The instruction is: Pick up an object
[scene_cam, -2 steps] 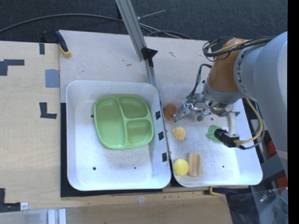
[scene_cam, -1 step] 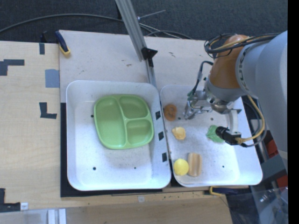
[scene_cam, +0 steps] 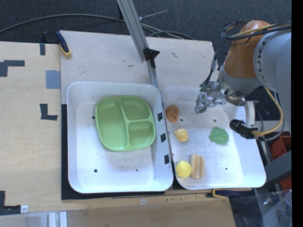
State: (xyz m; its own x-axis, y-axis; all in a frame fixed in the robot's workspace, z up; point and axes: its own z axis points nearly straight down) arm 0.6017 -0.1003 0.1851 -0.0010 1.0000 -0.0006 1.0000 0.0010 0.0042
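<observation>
Camera view: the gripper (scene_cam: 202,105) hovers over the right bin (scene_cam: 246,167), above scattered food pieces. Its grip state cannot be made out.

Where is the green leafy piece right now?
The green leafy piece lies in the right bin, toward its right side, below the gripper and right of the small yellow piece.
</observation>
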